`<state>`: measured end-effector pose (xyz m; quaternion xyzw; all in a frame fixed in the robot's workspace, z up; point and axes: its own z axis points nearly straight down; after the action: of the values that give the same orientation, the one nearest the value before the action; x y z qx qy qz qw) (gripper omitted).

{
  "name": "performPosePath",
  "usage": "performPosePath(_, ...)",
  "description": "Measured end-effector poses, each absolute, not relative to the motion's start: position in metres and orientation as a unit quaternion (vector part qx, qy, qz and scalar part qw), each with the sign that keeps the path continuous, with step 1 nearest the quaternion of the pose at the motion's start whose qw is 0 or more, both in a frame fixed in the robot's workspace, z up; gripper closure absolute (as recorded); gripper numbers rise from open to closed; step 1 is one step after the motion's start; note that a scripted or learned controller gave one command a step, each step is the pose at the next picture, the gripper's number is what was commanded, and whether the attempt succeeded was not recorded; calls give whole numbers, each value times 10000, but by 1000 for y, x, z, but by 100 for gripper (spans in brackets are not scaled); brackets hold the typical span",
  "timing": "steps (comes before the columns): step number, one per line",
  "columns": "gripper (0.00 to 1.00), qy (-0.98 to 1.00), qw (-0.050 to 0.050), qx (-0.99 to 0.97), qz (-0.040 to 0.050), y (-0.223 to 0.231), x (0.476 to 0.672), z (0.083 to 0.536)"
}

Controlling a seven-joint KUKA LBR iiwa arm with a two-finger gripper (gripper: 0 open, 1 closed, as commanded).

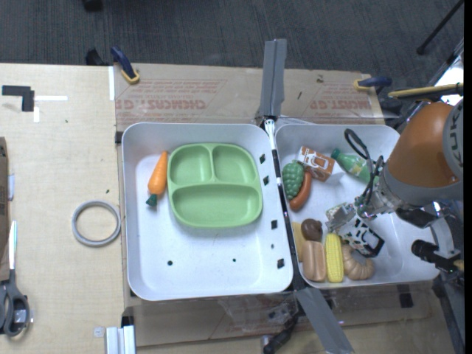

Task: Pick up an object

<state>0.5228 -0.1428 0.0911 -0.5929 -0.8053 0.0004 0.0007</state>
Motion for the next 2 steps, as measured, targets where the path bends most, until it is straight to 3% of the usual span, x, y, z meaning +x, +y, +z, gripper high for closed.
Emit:
performPosePath(1, 100, -8040, 8, -5947, 4, -144, 523, 100)
performPosePath(2, 100, -8346, 0, -5509, 5, -47, 583, 191)
